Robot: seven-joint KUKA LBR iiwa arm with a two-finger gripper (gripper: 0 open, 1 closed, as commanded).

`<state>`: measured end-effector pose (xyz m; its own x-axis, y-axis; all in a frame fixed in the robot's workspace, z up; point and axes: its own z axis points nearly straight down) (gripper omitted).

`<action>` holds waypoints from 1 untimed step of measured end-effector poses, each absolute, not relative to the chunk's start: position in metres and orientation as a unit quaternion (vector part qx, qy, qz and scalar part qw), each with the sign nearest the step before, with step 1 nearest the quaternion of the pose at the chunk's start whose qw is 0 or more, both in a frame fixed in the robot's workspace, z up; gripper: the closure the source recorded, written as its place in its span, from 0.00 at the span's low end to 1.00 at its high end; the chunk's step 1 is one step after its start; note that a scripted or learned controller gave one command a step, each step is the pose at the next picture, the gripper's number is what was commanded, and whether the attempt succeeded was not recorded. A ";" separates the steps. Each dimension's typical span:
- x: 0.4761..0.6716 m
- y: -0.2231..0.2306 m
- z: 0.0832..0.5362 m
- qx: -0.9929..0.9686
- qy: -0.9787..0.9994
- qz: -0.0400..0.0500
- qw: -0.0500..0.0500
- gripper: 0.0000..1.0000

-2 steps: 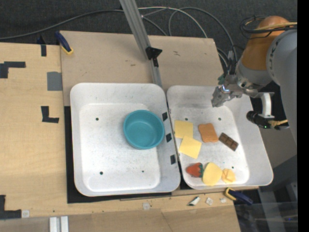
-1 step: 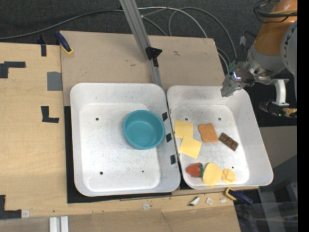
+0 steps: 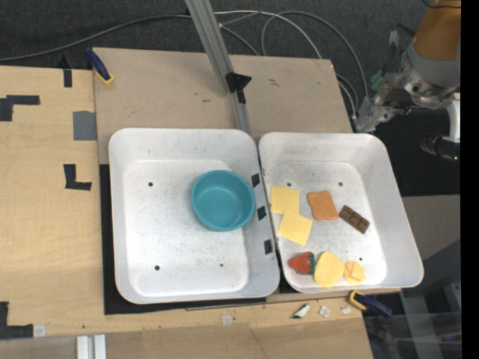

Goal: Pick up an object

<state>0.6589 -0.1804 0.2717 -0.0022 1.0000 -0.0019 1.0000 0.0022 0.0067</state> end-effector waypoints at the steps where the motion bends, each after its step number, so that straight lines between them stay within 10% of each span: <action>1: 0.659 -0.180 0.269 0.707 0.708 -0.001 0.000 1.00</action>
